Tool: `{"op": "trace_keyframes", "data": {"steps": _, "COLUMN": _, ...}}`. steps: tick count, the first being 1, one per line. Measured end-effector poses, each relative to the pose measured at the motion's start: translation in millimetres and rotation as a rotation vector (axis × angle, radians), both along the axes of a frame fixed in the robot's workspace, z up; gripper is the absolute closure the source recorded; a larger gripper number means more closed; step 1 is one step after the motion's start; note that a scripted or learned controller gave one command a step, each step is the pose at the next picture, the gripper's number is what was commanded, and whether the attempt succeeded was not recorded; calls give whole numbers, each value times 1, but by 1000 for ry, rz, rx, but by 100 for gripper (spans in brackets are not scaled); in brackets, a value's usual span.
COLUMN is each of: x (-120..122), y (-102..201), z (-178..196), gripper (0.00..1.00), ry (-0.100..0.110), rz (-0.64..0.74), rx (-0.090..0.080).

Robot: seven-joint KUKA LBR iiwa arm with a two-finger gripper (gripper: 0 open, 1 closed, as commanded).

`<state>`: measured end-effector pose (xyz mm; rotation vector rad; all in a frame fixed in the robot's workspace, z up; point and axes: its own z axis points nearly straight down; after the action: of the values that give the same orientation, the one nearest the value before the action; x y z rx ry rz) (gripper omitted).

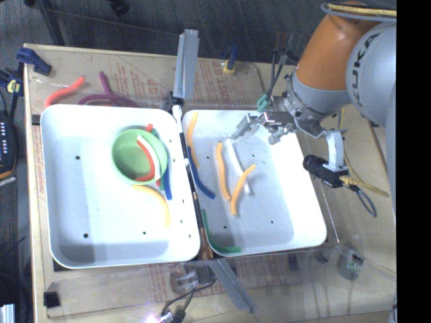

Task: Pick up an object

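So there are two shallow white bins side by side on a wooden bench. The left bin (81,207), sitting left of centre in the frame, has a round green bowl (135,155) in its upper middle with a red strip (147,150) curled across it, plus a thin yellow strip (158,200) curving down below the bowl and a short blue one (167,184) at its right side. The right bin (289,214), just right of centre, is where the loose stuff is: three orange strips, one (191,134) near its upper left corner, one (222,173) in the middle and one (241,186) slanting just right of that, with a white stick (237,167) lying between them. There's also a dark blue strip (199,180) along the left wall and a green one (219,244) tucked into the lower left corner. Everything looks like soft, bendy plastic, smooth and matte. The gripper (250,128) hangs over the top edge of the right bin, upper right of centre, its metal fingers look a bit spread with nothing between them, tip just above the white stick's upper end. Above the left bin, a red strip (64,91) and a purple loop (108,99) lie on the bench.
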<state>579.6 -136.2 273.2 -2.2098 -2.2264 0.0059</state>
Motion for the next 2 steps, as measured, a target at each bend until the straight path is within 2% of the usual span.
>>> {"op": "trace_keyframes", "data": {"steps": 1, "x": -37, "y": -1, "z": -104, "gripper": 0, "ry": 0, "rz": -40, "rx": -1}}
{"op": "trace_keyframes", "data": {"steps": 2, "x": -44, "y": -8, "z": -180, "gripper": 0, "ry": -3, "rz": 23, "rx": 3}}
